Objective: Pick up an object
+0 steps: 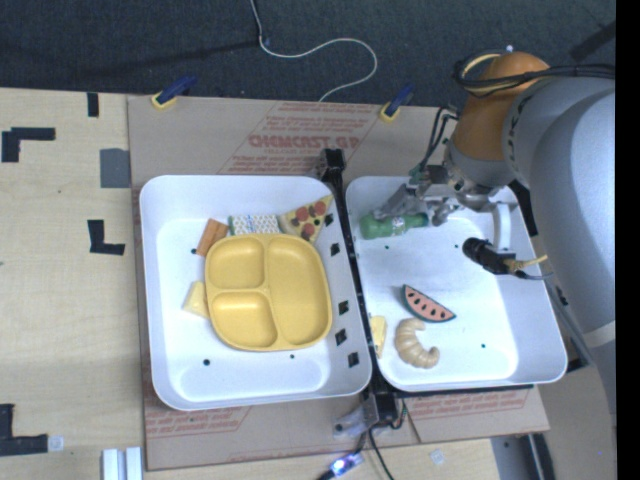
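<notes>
My gripper point(404, 206) is low over the back left part of the right bin point(520, 363). A green object point(381, 227) lies right beneath and beside its tip; whether the two touch is hidden. Further forward in that bin lie a watermelon slice point(428, 305) and a tan croissant point(414, 342), both apart from the gripper. A small yellow piece point(377, 330) rests against the bin's left wall.
The left bin point(170, 368) holds a yellow divided plate point(268, 290). Around the plate's back edge lie a pizza slice point(308, 217), a patterned piece point(253, 225) and an orange piece point(211, 236). A pale yellow wedge point(194, 298) sits at its left.
</notes>
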You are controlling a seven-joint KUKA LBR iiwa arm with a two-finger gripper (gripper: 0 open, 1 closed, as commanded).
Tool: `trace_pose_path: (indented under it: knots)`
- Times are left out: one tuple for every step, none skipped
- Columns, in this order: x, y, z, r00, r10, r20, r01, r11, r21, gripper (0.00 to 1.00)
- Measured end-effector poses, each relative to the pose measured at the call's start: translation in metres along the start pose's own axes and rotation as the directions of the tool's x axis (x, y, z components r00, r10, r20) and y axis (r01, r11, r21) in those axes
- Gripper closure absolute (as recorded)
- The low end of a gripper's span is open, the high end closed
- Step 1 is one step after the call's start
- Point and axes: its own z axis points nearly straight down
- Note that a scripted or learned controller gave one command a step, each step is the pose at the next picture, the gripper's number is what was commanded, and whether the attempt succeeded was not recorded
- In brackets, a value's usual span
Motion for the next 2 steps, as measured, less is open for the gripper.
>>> trace_pose_path:
  knots:
    - [0.001,0.005,-0.017,1.0,-0.002,0.002,0.002,1.0,-0.018,1.0]
    - [0.003,0.004,-0.08,1.0,0.0,0.002,0.0,1.0,0.019,1.0]
